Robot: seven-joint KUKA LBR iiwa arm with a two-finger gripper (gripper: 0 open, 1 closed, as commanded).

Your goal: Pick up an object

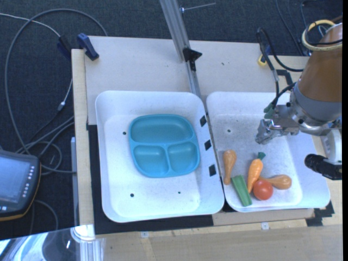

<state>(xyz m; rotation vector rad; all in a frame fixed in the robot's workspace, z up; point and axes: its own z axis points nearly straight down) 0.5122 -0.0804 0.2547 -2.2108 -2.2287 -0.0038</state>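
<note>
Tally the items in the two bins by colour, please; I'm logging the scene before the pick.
Orange: 3 (carrot, pale carrot, squash)
Green: 1 (cucumber)
Red: 1 (tomato)
Blue: 1 (tray)
Total: 6

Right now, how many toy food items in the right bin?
5, all near the right bin's front edge: pale orange piece leftmost, green piece, carrot, red tomato, tan piece rightmost. The arm may hide more.

No text, label, brand, number or sign can be read on anything here.
</note>
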